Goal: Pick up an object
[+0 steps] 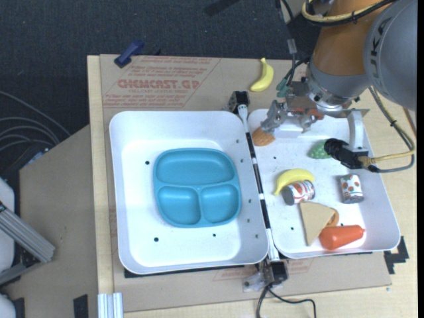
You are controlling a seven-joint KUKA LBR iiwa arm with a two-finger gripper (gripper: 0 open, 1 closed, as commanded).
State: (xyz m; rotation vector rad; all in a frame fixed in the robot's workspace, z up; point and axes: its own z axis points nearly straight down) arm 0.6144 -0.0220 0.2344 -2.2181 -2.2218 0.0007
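While the gripper (273, 119) hangs low over the far left corner of the right bin (391, 207), I cannot tell what state it is in: the metal parts at the wrist blur together and nothing shows plainly between them. Just below its tip, against the bin's left wall, lies a small orange-brown object (264, 138), possibly a bit of toy food; it looks to be resting on the bin floor, not lifted. Judged from that, the pick is not yet done, and this piece seems the likeliest target.

Further out in the same bin lie a green item (320, 150) partly behind the arm's black fitting, a yellow banana (293, 177) touching a red-and-white can (301, 191), a second small can (352, 188), a tan wedge (314, 220) and an orange carrot (340, 236) near the front edge. Another banana (263, 77) sits on the bench beyond the bins. A blue divided tray (196, 185) lies in the left bin (126, 197).
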